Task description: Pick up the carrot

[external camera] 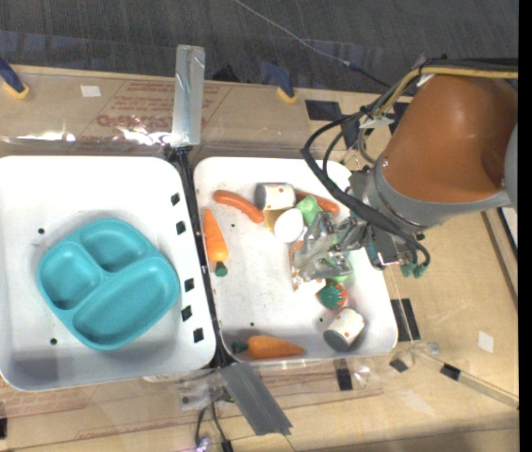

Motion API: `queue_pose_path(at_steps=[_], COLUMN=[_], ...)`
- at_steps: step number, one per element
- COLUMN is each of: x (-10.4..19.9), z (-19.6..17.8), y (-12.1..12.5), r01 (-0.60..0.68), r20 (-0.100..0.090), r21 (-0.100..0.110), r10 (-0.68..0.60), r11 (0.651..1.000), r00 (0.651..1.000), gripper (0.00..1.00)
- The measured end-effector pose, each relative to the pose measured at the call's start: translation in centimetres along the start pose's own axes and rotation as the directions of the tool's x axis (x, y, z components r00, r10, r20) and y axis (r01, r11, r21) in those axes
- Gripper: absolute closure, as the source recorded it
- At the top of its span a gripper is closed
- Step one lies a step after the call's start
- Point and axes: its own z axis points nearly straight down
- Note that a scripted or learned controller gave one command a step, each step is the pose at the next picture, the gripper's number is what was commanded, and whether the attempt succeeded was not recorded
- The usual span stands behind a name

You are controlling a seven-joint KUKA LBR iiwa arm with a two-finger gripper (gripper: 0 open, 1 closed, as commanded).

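The grey two-finger gripper [314, 252] hangs low over the right-hand shallow white bin [247, 295], its metal fingers pointing toward the bin's centre. Whether those fingers are spread or closed cannot be told from this angle, and nothing is visibly caught between them.

Right at the gripper sit several small toys: a white cylindrical cup [288, 225] just above it, a green-and-orange piece [332, 295] just below, and a grey-and-white cup lying on its side [345, 328] a little further toward the near rim.

There is more than one orange, tapered, plastic vegetable here. The long curved one [238, 204] lies up and to the left of the gripper. The green-tipped orange carrot [214, 240] lies well to the gripper's left, beside the bin's left wall, its long axis running roughly parallel to that wall with the green end nearest the camera. Another orange carrot [270, 348] rests along the near wall, axis crosswise.

Farthest left, in the other white bin [11, 205], sits a teal divided plate [107, 282].

The move probably calls for travel leftward, jaws turned across the carrot's length.
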Motion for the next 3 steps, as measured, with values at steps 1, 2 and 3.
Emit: queue_pose_path(at_steps=[1,2,3], x=[-1.7,-0.8,-3.9], z=[1.2,0.9,5.6], y=[-0.1,-3.5,-8.8], r01=[0.356,0.586,0.760], r20=[0.000,0.001,-0.001], r21=[0.000,0.001,-0.005], r10=[-0.356,-0.586,-0.760], r11=[0.935,0.811,0.650], r00=[0.935,0.811,0.650], gripper=[1.00,1.00,1.00])
